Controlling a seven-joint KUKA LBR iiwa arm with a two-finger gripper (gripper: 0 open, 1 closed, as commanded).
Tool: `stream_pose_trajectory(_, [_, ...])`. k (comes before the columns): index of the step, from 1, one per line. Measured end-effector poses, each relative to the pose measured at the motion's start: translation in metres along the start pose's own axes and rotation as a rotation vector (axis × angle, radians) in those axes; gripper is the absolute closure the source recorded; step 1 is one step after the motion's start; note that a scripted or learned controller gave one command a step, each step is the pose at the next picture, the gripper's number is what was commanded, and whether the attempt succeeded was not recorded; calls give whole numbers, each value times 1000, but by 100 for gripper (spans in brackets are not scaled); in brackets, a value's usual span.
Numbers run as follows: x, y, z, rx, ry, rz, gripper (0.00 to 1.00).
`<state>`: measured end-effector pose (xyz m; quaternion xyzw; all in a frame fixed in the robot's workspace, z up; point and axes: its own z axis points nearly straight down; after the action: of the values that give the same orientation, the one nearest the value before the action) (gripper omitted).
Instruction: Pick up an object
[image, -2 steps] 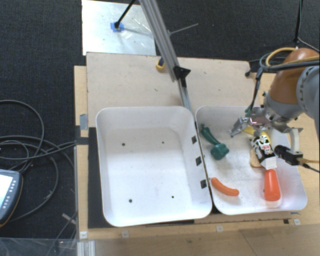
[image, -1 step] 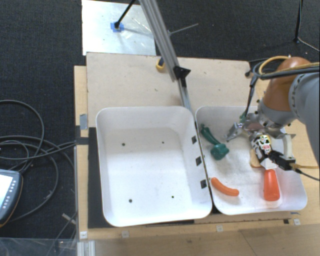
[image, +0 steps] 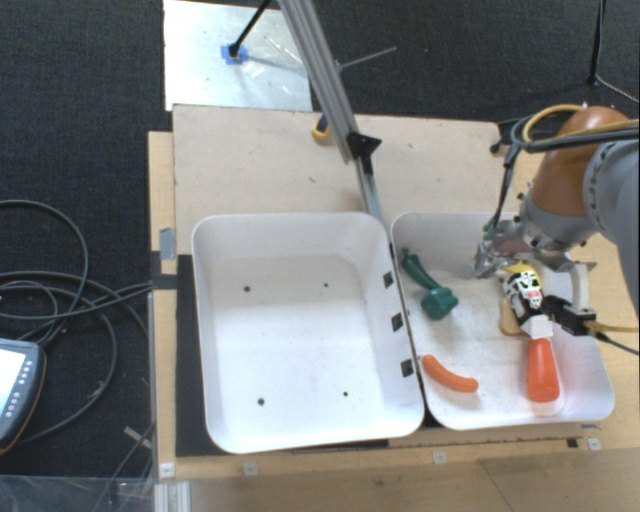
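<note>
My gripper (image: 488, 260) hangs low over the back of the right bin (image: 590, 400), at the end of the grey arm with its orange band (image: 585, 125). Just to its right lies a white, black and yellow toy (image: 524, 287) on top of a tan piece (image: 511, 320). A green hammer-shaped toy (image: 429, 289) lies to the gripper's left near the bin's divider side. An orange sausage-shaped toy (image: 450, 375) rests at the front of the bin. A red-orange bottle with a white cap (image: 541, 365) lies at the front right. Nothing shows in the gripper's grasp.
The left bin (image: 215, 240) stands beside the right one, its bare floor marked with a few dark dots. A slanted metal pole (image: 335, 90) crosses the bench behind the bins. Cables and a pendant (image: 15, 385) lie on the floor at left.
</note>
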<state>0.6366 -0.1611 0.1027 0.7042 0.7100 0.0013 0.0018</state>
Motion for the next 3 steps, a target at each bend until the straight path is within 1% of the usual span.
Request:
stream_pose_trajectory(1, [0,2,-66,-5,-2,2,100])
stream_pose_trajectory(2, [-6,12,-117,-4,-2,2,100])
stream_pose_trajectory(3, [-6,14,-158,-3,-1,2,100])
